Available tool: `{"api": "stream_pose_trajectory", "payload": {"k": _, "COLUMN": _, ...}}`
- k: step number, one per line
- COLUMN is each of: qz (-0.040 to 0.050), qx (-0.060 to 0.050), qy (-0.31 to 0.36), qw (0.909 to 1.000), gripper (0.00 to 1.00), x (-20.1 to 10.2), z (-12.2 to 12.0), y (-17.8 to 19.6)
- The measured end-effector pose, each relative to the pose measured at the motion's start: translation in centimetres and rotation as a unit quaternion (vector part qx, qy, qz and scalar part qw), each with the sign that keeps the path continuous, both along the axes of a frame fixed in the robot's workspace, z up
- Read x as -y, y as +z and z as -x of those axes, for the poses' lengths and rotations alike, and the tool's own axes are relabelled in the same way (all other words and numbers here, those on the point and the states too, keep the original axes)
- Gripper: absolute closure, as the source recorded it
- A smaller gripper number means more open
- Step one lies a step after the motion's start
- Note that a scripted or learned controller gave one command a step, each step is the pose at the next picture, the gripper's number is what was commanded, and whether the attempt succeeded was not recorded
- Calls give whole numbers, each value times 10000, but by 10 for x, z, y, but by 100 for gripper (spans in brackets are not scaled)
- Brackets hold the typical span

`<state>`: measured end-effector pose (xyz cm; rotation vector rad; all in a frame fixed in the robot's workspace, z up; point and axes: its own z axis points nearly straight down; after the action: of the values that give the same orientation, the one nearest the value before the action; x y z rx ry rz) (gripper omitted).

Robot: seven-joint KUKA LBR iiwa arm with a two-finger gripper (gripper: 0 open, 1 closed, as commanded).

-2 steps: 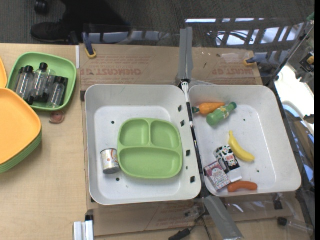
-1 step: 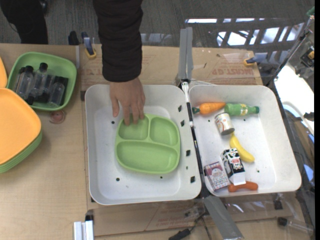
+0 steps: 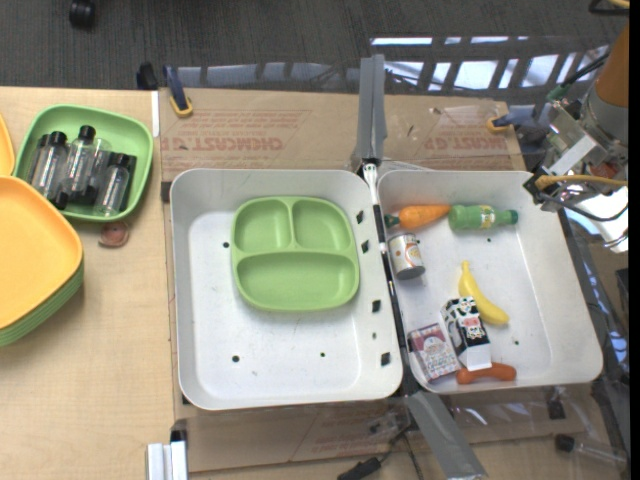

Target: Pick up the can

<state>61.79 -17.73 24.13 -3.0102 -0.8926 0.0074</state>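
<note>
Can [image 3: 406,256] lying against left wall of right bin [image 3: 575,298], at nine o'clock, carrot [image 3: 423,215] just beside at twelve. Hand [image 3: 560,173] hanging outside bin rim at two o'clock, well apart from can; grip state impossible to tell. Wall likely crowding approach.

The bench [image 3: 90,368] is light wood on its left part, with brown cardboard [image 3: 270,133] printed in red lettering laid over its middle and right. Two shallow white bins rest on the cardboard side by side, the left bin [image 3: 200,368] touching the right bin [image 3: 545,353] at 3 o'clock from it. On the wood, at 9 o'clock from the left bin, lies a stack of orange plates [image 3: 35,258], and a green tray [image 3: 135,153] of small bottles sits at 10 o'clock.
</note>
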Motion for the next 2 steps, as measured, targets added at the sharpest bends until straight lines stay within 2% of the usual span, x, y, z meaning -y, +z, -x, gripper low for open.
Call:
{"api": "stream_pose_trajectory", "payload": {"k": 1, "qz": -11, "qx": 5, "qy": 1741, "qw": 9847, "gripper": 100, "x": 40, "z": 27, "y": -61}}
{"api": "stream_pose_trajectory", "payload": {"k": 2, "qz": -5, "qx": 13, "qy": 2666, "qw": 9638, "gripper": 100, "x": -29, "z": 3, "y": -47}}
